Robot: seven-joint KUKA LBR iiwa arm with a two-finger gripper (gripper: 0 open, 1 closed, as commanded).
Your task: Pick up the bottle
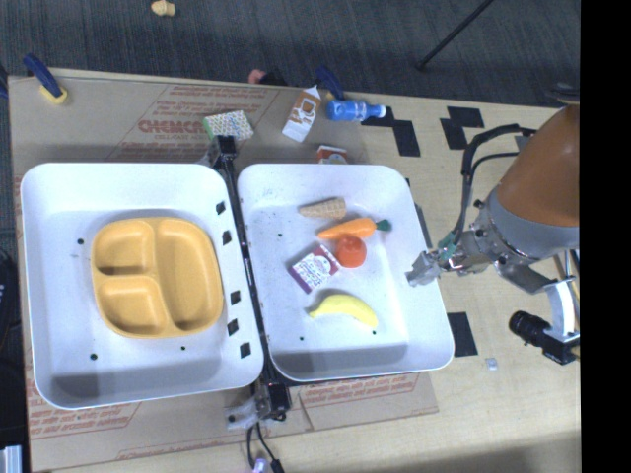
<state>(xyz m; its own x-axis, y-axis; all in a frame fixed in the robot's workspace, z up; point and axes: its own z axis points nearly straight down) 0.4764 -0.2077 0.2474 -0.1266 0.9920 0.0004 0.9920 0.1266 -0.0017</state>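
Observation:
The bottle [350,111] is small and blue with a pale cap. It lies on its side on the bench behind the right bin [424,333], outside both bins. My gripper [426,267] hangs at the right rim of the right bin, well in front of the bottle and to its right. Nothing shows in the gripper. The grey arm with its orange band [542,180] comes in from the right.
The right bin holds a cone [322,208], a carrot [347,229], a red ball [352,252], a purple packet [314,267] and a banana [344,309]. A yellow divided plate [158,274] lies in the left bin. A small carton [302,113] and a green packet [229,124] lie near the bottle.

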